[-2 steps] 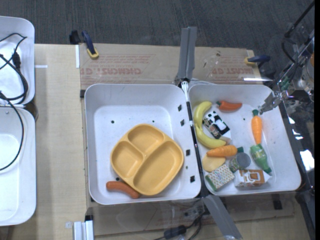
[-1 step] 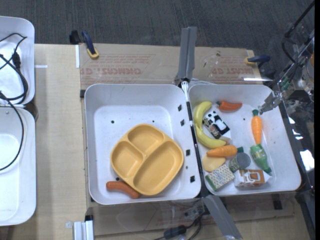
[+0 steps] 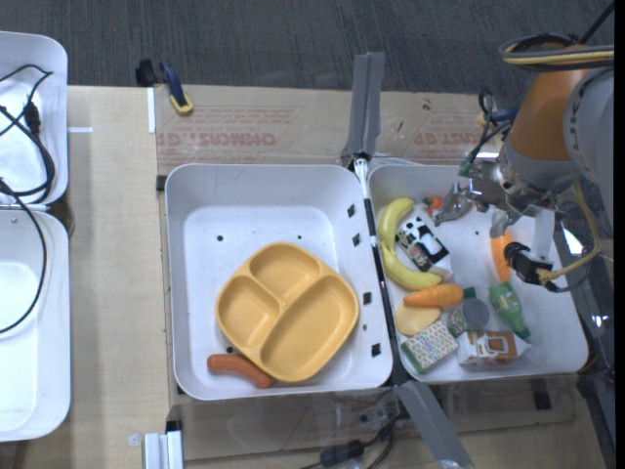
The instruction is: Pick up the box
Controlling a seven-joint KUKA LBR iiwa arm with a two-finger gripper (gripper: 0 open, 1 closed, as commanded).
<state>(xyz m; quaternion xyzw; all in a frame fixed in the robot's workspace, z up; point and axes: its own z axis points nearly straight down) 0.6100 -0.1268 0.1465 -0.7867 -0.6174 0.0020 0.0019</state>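
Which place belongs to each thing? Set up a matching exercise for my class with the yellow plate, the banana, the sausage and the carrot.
Things:
1. yellow plate
2. banana
3. sausage
4. carrot

Places:
A. left bin, at the near edge beside the plate
B. right bin, along its left wall
C. middle of the left bin
D. right bin, lying crosswise just below the banana

Pairs: 1-C, 2-B, 3-A, 4-D
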